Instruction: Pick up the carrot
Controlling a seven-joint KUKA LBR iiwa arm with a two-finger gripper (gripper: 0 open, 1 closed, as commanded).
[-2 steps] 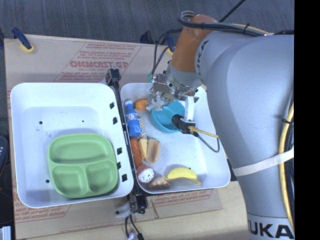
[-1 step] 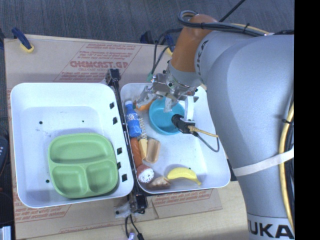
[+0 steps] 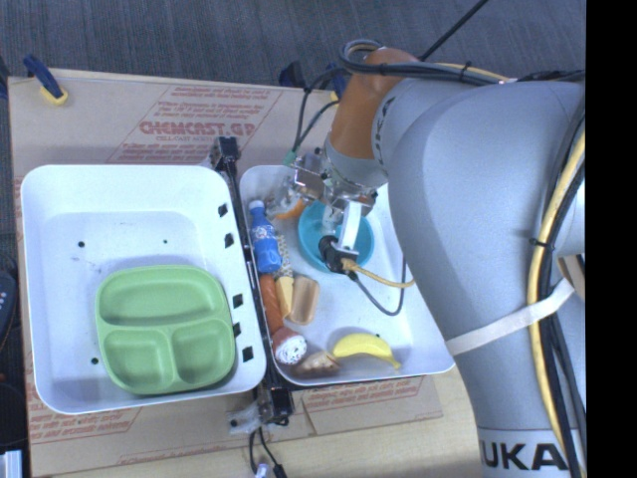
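The carrot is a long orange piece lying along the left wall of the right bin, just below a blue bottle. My gripper hangs low over the far left corner of that bin, above the bottle and well away from the carrot. A small orange thing shows right beneath the gripper; I cannot tell what it is or whether it is held.
A blue bowl sits under the wrist. A bread roll, a banana and a round pastry lie near the carrot. The left bin holds a green divided plate. The arm covers the right bin's right side.
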